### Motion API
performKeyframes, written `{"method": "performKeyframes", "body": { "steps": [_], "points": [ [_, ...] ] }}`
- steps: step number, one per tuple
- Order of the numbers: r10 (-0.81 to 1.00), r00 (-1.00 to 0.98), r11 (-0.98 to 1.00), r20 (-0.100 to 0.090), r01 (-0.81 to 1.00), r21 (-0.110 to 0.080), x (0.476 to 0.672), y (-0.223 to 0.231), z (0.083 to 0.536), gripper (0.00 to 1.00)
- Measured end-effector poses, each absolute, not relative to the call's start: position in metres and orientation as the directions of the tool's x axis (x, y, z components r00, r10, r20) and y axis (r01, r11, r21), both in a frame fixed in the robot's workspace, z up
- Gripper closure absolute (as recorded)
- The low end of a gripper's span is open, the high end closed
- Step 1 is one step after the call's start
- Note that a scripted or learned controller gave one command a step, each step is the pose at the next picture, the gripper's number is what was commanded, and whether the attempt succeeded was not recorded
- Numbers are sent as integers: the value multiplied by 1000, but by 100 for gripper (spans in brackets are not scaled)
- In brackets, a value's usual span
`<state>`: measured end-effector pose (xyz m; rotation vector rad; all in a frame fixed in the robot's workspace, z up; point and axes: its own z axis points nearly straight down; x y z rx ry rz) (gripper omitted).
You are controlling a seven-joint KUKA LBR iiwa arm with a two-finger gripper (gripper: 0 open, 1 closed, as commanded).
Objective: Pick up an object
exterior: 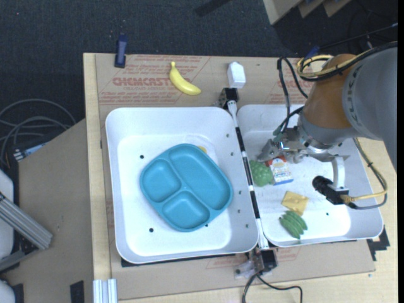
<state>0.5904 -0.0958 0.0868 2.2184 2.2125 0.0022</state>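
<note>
Objects sit scattered in the right bin (372, 223) — green pod (293, 224) nearest, yellow wedge (294, 201), then a small carton (279, 170) beside a green lump (261, 173). Fingers (278, 149) hover over the carton; their spread can't be told. Left bin (120, 150) holds a blue tray (184, 186); banana (184, 81) lies beyond on the tabletop (151, 84).

A flat bench topped with tan cardboard printed in red lettering (145, 84) carries two shallow white plastic bins set side by side, the left bin (120, 169) and the right bin (366, 223) touching along their inner edges. On the bare cardboard behind the left bin lies a small yellow toy banana (183, 81), with a small dark blue upright object (120, 50) at the bench's far left edge. A small white rectangular block (237, 74) sits near the far end of the seam between the bins.
</note>
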Motion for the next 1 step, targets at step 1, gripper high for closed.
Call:
{"method": "performKeyframes", "body": {
  "steps": [1],
  "points": [
    [1000,0,0,0,1000,1,624,-93,85,0]
  ]
}}
